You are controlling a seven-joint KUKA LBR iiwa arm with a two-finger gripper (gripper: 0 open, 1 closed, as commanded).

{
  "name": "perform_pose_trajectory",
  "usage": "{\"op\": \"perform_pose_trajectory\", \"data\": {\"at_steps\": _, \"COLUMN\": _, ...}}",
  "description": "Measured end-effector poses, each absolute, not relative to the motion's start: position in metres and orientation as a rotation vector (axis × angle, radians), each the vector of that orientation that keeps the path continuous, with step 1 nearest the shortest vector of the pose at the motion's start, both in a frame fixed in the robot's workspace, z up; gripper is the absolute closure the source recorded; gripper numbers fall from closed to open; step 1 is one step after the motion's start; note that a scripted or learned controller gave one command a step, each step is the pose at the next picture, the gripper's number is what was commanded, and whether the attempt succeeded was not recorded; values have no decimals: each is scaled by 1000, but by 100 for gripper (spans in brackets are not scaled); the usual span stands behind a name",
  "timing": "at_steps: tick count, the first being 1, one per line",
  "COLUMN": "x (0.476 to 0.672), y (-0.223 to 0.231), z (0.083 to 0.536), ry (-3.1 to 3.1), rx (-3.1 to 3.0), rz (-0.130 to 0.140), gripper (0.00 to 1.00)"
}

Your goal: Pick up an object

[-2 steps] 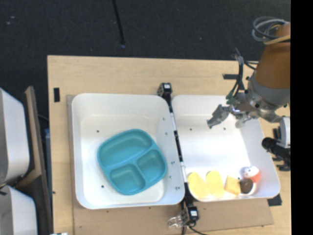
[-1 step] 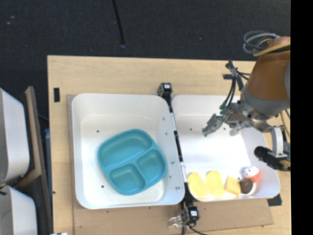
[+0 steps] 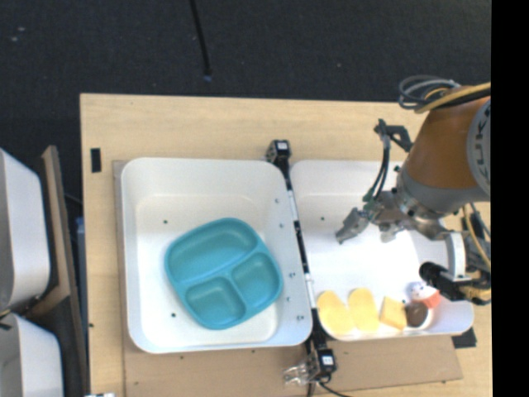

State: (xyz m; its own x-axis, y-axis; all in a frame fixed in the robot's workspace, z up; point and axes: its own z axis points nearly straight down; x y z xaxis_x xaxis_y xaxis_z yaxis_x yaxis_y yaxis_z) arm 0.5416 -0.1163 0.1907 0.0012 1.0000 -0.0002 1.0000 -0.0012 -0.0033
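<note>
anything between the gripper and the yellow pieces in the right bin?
Nothing. In the camera view, bare white floor of the right bin separates the gripper from the yellow pieces along the near wall.

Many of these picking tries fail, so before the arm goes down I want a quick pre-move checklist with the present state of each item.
1. Objects to pick lie in the right bin: ok, two yellow pieces, a yellow wedge and a brown piece sit along its near edge.
2. Gripper above the right bin: ok.
3. Gripper over an object: not ok, it hangs over bare floor, farther back than the pieces.
4. Fingers' opening: cannot tell.
5. Nothing between the fingers: cannot tell.
6. Blue divided plate out of the way: ok, in the left bin.
</note>
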Motion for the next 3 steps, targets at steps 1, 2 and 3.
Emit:
{"op": "perform_pose_trajectory", "data": {"at_steps": 1, "x": 535, "y": -108, "z": 137, "ry": -2218, "rx": -2220, "rz": 4, "gripper": 0}}
{"op": "perform_pose_trajectory", "data": {"at_steps": 2, "x": 536, "y": -109, "z": 150, "ry": -2220, "rx": -2225, "rz": -3, "gripper": 100}}
{"op": "perform_pose_trajectory", "data": {"at_steps": 3, "x": 532, "y": -112, "z": 211, "ry": -2224, "rx": -2225, "rz": -6, "gripper": 100}}
